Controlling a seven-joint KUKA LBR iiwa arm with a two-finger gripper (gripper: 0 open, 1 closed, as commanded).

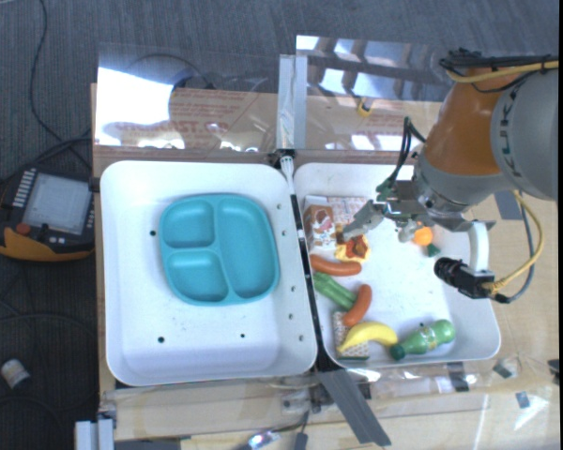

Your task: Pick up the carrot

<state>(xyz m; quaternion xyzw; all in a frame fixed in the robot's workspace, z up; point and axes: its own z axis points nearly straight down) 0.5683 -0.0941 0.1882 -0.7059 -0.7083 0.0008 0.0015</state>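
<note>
Op, your stock w/ positions: L bin carries a blue divided plate, approx centre, tilted slightly. R bin carries the food items. Carrot, small orange piece w/ green top, lies near the R bin's right edge, upper half, just beside the arm's wrist. Gripper sits over the R bin's upper-left part, above a small red-brown item; you can't tell open vs closed from this angle, and nothing is visibly between the tips. Sausage lies just below that, by the bin's left edge. Green cucumber and red pepper sit mid-bin, touching. Banana and green bottle-shaped item lie along the bottom edge. Printed packet at upper-left corner.
</note>
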